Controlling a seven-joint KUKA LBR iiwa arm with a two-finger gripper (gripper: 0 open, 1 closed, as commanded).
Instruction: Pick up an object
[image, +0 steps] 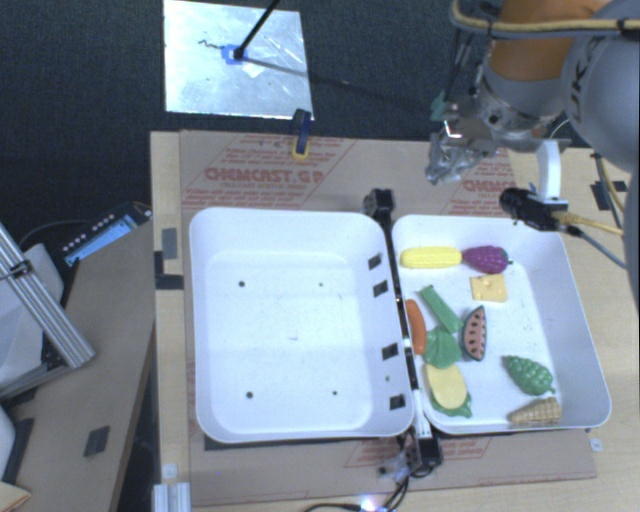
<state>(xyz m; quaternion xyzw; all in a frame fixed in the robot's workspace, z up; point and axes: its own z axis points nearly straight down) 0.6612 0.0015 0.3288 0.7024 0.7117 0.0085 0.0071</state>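
Upper left of the frame: shiny foil sheet (238, 58) on dark floor, yellow-blue clamp (300, 135) at the cardboard edge. Left bin (215, 240) sits on the tabletop (120, 300), white, shallow. Right bin (585, 350) touches it along the middle divider. Right bin contents, left to right: orange carrot (417, 326), green pea pod (438, 308), yellow corn cob (431, 258) at top, yellow-green squash (447, 387) low, watermelon slice (474, 333), purple eggplant (485, 259), cheese square (489, 289), green bumpy fruit (527, 374), waffle cone (535, 410) at lower right. Hand (447, 165) hangs above the upper edge of the right bin, over cardboard, well apart from the toys, nothing between its fingers; apart or together, cannot tell.
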